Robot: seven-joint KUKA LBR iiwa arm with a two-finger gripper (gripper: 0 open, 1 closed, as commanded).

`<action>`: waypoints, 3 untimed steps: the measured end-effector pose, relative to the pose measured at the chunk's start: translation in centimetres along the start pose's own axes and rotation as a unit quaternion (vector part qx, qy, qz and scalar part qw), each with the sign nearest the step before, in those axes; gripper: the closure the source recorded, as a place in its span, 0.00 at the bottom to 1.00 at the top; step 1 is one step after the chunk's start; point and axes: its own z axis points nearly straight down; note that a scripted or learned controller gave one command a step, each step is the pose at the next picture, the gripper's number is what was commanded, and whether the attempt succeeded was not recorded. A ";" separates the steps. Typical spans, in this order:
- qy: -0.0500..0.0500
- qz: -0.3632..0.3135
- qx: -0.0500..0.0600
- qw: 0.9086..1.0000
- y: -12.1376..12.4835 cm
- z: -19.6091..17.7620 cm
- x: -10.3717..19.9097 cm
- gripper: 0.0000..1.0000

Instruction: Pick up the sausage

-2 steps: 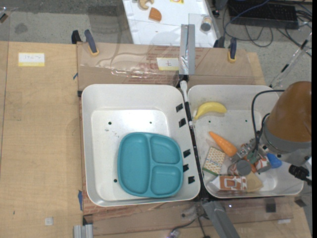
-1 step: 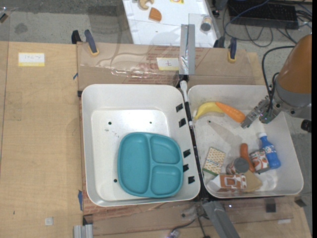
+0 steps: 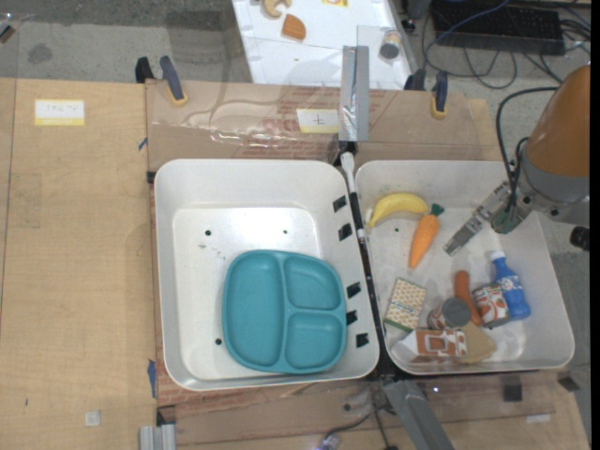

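- The sausage [image 3: 463, 293] is a small reddish-brown cylinder with rounded ends, smooth and darker than the orange carrot [image 3: 424, 239] further up the frame.
- Its long axis runs from upper left to lower right, close to vertical in the picture; its lower end disappears behind a round grey lid [image 3: 456, 312].
- It lies in the lower middle of the right bin [image 3: 548, 251], just beside a red-and-white can [image 3: 490, 304] on its right, with a blue bottle [image 3: 507, 287] beyond.
- The end effector [image 3: 466, 233] hangs above and slightly right of the sausage, apart from it — its fingers look close together with nothing between them.
- A banana [image 3: 397, 205] lies at the bin's upper left; a teal divided plate [image 3: 283, 311] sits in the left bin [image 3: 178, 251] on the counter [image 3: 75, 251].
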 end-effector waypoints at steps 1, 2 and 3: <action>0.001 -0.063 0.000 0.998 -3.7 4.3 6.1 0.00; -0.003 -0.059 -0.002 0.998 -3.8 3.2 5.8 1.00; 0.000 -0.100 0.000 0.995 -0.8 -4.9 12.1 1.00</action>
